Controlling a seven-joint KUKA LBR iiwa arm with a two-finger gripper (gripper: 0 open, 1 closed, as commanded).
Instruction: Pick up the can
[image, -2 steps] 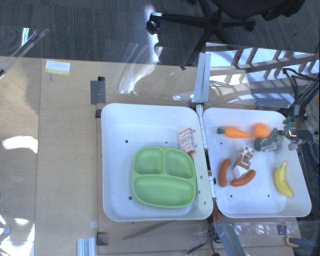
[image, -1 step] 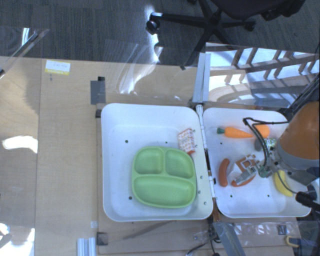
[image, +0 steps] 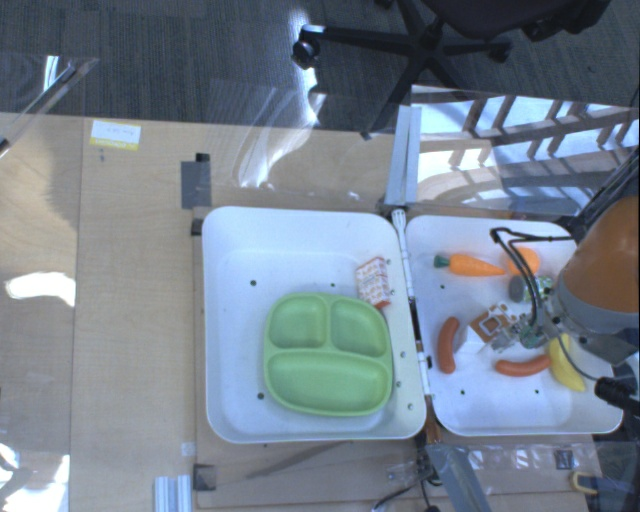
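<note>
The arm (image: 605, 270), with its orange band rising closest to the lens, is reaching in well to the right of the green plate (image: 327, 355). Its gripper (image: 527, 322) is hanging low over the right bin (image: 520, 428); whether it is spread or closed cannot be told. The plate is sitting in the left bin (image: 230, 330). The can (image: 373, 281) is lying on its side in that same bin, just beyond the plate's far right corner, its long axis running away from the plate with a slight slant. Right of the plate, the other bin is holding a carrot (image: 472, 265), two sausages (image: 447, 344), a banana (image: 565, 365) and a small brown box (image: 492, 324).
</note>
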